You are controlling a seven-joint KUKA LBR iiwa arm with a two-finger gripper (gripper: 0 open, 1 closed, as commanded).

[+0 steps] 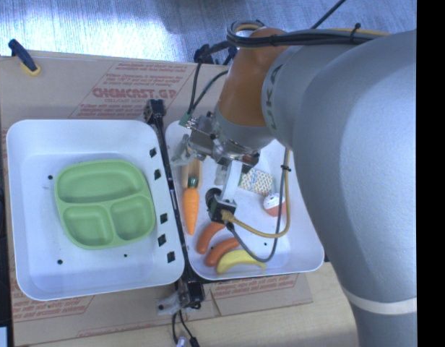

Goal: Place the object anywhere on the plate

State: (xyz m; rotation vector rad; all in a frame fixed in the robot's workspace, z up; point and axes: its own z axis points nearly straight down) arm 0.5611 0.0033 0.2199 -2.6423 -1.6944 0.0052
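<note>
A light green plate (101, 185) with three compartments lies in the left bin (24, 215), with nothing on it. My gripper (202, 156) is low in the right bin (303, 250), near its left wall, hanging from the grey wrist with the orange band. Just below it lies an orange carrot (190, 208) with a green top, pointing toward the gripper. The wrist hides the bin floor under it. I cannot make out whether anything is held.
Toward the right bin's near edge lie two red-orange sausages (210, 236) and a yellow banana (241, 262). A patterned packet (256, 181) and a red-and-white item (274, 205) sit to the right. A black clip rail (163, 194) divides the bins. A yellow cable (262, 231) loops near the wrist.
</note>
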